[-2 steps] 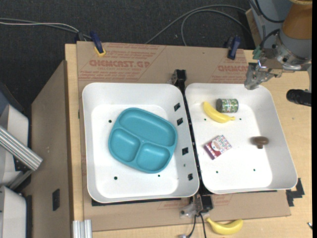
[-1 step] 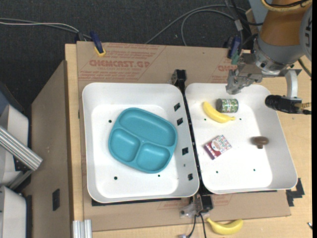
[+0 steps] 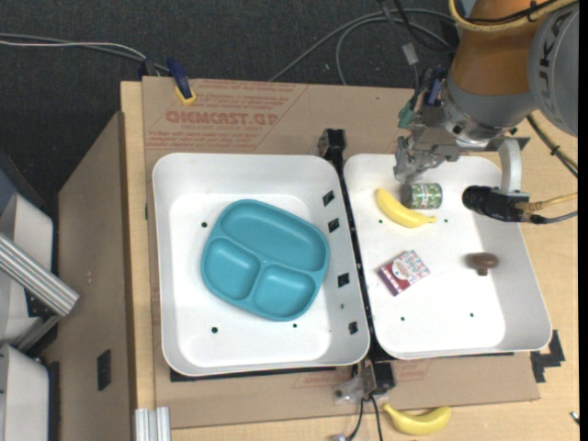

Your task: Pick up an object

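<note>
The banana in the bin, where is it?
The banana lies in the right-hand white bin, near that bin's upper left corner. A small can sits just beside it under the gripper, and a little red packet lies below it.

Matt teal plastic tray (image 3: 265, 259), glossy white bins (image 3: 175, 274), seemingly cardboard base (image 3: 230, 113).

Red block lettering reading "CHEMCAST G.P" runs across the cardboard sheet (image 3: 266, 108) that lies under the two white bins, printed just above the left bin's far edge. Smaller red lines of print stand above and below that name on the same sheet, too fine to make out. In the right bin, a small red-and-white packet (image 3: 404, 271) bears printing that is too small to read, as does the label on the can (image 3: 425, 195) beside the banana.
</note>
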Controlling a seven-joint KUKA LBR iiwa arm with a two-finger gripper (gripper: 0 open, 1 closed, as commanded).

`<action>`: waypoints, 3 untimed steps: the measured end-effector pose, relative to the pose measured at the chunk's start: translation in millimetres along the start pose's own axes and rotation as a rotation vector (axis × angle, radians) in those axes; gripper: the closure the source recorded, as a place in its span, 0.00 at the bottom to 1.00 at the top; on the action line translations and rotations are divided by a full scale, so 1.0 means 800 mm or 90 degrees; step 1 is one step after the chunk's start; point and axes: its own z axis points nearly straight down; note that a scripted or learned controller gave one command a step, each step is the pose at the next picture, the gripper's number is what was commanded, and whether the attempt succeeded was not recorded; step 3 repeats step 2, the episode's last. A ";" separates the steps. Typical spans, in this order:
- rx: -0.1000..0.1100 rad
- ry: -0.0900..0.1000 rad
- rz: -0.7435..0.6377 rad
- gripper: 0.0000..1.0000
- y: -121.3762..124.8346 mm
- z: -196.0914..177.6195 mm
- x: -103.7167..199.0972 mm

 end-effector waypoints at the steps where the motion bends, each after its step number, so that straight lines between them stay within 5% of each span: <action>1: 0.001 0.000 -0.001 1.00 -0.028 0.021 0.053; 2: 0.001 0.000 -0.001 1.00 -0.048 0.033 0.123; 3: 0.001 0.000 -0.001 1.00 -0.048 0.033 0.123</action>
